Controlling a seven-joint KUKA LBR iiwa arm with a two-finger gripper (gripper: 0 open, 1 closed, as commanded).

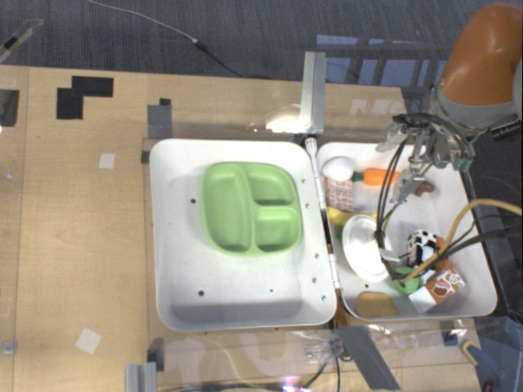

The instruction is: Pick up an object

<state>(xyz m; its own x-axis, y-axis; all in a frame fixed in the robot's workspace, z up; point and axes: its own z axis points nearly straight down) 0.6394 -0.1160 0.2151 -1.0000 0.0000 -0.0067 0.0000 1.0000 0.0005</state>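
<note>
Worktop [73, 243]: pale wood, filling the left and centre of the frame; two white bins sit side by side on it.
Left bin [176, 243]: centre of the frame; holds one green tray [249, 208] with three compartments, lying flat.
Right bin [474, 219]: right of the frame; crowded with small things.
Things to pick: a cup [338, 182] with a white lid at the bin's upper left; an orange piece [377, 177] just beside it; a white dish [361, 247] in the middle; a black-and-white toy [423, 245] to its right; a brown box [445, 284] at lower right; a tan piece [376, 304] at the bottom edge.
Arm [482, 55]: enters at upper right, orange band uppermost.
Tool [421, 170]: over the upper part of the right bin, right of the orange piece; dark cables trail from it down to the toy; nothing shows between its fingers; how wide they stand I cannot tell, the metal parts blur together.
Step in hand: judged to be lining up over a target, nothing lifted.
Doing it well: choose a thing with free space on two sides, such as the orange piece or the cup; come straight down; avoid the cables and the bin wall; close only once the fingers straddle it.
</note>
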